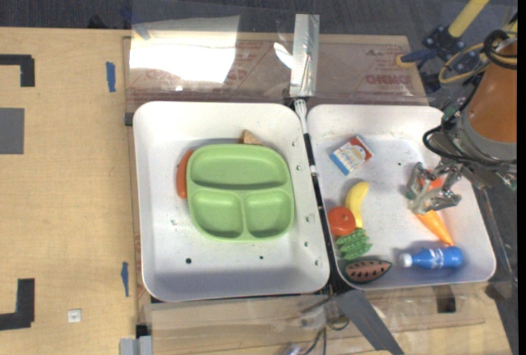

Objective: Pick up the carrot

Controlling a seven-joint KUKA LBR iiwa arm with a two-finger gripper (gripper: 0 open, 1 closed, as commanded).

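Down in the right bin (485, 251), the carrot (436, 225) is lying near the right wall, its orange body pointing down and to the right toward the blue bottle (432, 259). The hand (431, 191) is hanging right at the carrot's upper end, touching or nearly touching it; whether its fingers are parted or closed, and whether they are pinching the carrot, I cannot tell. The arm is reaching in from the right, its orange band (501, 103) sitting above the wrist. Further left in the same bin, a banana (357, 199), a tomato (342, 220), a green vegetable (354, 244), a watermelon slice (367, 269) and a small carton (351, 154) are lying. The left bin (156, 205) is holding a green divided plate (240, 191).
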